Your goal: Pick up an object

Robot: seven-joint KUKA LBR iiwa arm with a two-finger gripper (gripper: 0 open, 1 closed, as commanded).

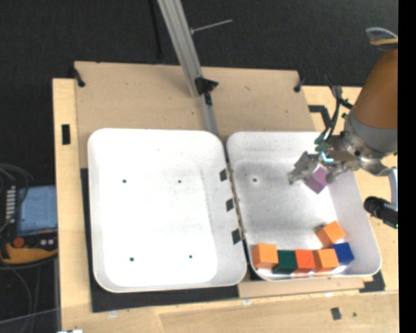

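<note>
The arm (378, 96) reaches in from the right, its orange band above the grey wrist, and ends over the far right part of the right bin (263, 151). The gripper (310, 173) hangs there above the bin floor with a small purple block (317, 180) between its fingers; the jaws pinch this block, which sits tilted and lifted clear of the white floor, its shadow falling on the bin below and to the left.

The other blocks lie along the near edge of the right bin, well apart from the gripper. From left to right there is an orange block (265, 254), a dark green block (286, 261), a red-orange block (304, 259) and another orange block (326, 259), all touching or just beside one another in a row. A blue block (343, 252) sits at the right end of the row, and one more orange block (331, 233) lies tilted just beyond it, toward the far side.

The left bin (159, 207) stands beside the right one, their rims touching along the middle. A slanted metal rail (184, 40) runs from the far edge of the bench (256, 78) down toward the gap between the bins. To the left of the bench, on the dark floor, lies a blue box (38, 209) with cables around it.
</note>
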